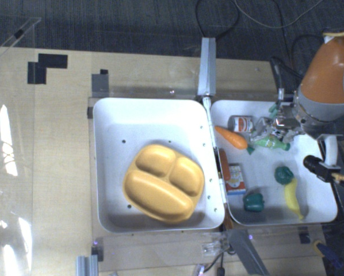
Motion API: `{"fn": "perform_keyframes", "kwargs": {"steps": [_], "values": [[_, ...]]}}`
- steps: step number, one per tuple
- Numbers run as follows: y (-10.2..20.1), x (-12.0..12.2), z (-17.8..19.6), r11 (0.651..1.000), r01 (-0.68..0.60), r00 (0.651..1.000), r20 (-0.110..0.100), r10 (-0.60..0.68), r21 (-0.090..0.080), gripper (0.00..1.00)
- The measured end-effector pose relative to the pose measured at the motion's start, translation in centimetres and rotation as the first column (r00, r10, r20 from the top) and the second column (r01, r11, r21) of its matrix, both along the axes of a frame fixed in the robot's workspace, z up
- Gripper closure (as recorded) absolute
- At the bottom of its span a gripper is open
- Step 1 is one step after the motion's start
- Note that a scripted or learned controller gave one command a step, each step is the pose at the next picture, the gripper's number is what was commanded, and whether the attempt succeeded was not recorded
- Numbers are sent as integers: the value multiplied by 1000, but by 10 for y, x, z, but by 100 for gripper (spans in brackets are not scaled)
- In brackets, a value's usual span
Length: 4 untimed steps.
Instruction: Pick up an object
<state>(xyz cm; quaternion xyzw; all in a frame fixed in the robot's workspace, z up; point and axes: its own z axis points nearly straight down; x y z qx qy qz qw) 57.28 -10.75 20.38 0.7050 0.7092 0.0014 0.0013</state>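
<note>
My gripper (277,123) hangs over the back of the right bin (332,210), under the arm's orange band. A clear bottle with green ends (270,143) lies directly beneath and just in front of it. To its left, a small silver and red can (240,123) lies on its side. An orange carrot (232,137) lies slantwise by the bin's left wall. Further forward are a small red and white box (235,177), a dark green pepper (253,200), a green round object (284,175) and a yellow banana (292,198).
The left bin (106,154) holds a large yellow bread-shaped object (163,181). A metal divider post (207,68) stands behind the gap between the bins. Black cables (218,16) trail on the dark floor behind the bench. A black part of the arm (318,168) overhangs the right bin's right side.
</note>
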Motion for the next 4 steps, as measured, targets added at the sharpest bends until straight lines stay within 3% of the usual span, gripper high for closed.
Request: {"fn": "perform_keyframes", "kwargs": {"steps": [1, 2, 3, 4], "values": [[0, 30, -90, 995, -100, 995, 18, 100, -5, 0], [-7, 58, -116, 1000, -2, 1000, 3, 2, 0, 0], [-16, 88, -120, 999, 35, 999, -39, -35, -3, 0], [-17, 84, -113, 1000, 30, 998, -55, -30, -5, 100]]}}
